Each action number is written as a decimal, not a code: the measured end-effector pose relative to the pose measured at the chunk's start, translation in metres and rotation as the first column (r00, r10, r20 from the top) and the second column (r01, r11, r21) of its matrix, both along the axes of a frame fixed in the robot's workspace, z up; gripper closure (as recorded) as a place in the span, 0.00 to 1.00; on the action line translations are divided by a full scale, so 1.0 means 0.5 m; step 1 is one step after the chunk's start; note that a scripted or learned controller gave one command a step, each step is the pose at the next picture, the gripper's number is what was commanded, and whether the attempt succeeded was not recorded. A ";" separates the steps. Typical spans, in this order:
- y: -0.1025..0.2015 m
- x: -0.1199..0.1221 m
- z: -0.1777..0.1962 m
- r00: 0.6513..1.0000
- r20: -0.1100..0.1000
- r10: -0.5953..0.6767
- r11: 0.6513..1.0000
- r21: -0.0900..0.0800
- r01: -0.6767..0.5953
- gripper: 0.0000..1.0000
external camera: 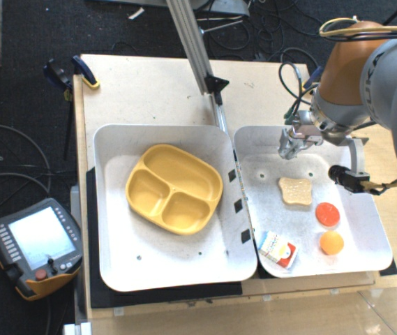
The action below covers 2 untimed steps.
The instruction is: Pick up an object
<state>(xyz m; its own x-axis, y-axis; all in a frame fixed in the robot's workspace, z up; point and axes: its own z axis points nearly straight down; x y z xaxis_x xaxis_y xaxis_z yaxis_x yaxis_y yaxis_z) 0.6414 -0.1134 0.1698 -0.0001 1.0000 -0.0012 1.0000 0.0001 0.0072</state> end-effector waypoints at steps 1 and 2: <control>0.000 0.003 0.108 1.000 0.000 0.002 1.000 0.000 -0.002 1.00; 0.105 -0.021 0.133 1.000 -0.006 0.008 1.000 0.003 -0.008 1.00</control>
<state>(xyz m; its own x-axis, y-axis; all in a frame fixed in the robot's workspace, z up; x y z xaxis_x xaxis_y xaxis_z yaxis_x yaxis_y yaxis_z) 0.6308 -0.0607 0.2363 -0.0078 1.0000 0.0021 1.0000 0.0078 0.0009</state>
